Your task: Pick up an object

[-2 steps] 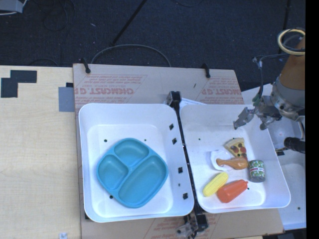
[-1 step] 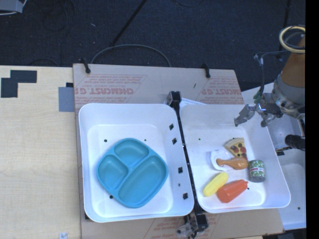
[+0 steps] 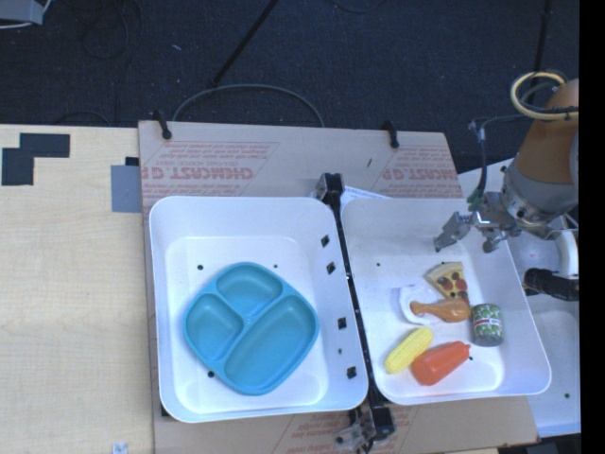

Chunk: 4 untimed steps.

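- The jaws look spread open, holding nothing, above the right bin.
- The pizza slice lies just below them, apart.

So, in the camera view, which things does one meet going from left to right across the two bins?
Blue tray → corn → carrot → can.

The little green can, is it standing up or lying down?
Lying down. The green can rests on its side in the right bin, one round end facing up the picture, beside the chicken leg.
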Each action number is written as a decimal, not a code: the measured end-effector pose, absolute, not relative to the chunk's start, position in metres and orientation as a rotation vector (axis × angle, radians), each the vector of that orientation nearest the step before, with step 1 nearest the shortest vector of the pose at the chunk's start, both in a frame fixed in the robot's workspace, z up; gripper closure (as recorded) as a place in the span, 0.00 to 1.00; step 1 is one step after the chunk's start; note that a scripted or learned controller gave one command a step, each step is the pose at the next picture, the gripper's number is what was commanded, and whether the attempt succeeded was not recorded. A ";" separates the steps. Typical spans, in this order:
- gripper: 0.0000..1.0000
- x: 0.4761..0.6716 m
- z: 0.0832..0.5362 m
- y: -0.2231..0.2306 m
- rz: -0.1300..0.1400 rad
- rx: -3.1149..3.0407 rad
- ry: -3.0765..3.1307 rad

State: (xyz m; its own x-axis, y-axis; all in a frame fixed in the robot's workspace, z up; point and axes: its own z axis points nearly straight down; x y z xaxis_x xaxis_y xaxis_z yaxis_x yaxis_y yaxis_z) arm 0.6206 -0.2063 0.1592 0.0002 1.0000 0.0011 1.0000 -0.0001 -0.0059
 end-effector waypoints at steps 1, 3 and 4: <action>0.00 0.626 0.100 -0.211 0.004 -2.219 -2.219; 1.00 0.626 0.098 -0.209 0.003 -2.214 -2.224; 1.00 0.629 0.161 -0.208 -0.002 -2.221 -2.225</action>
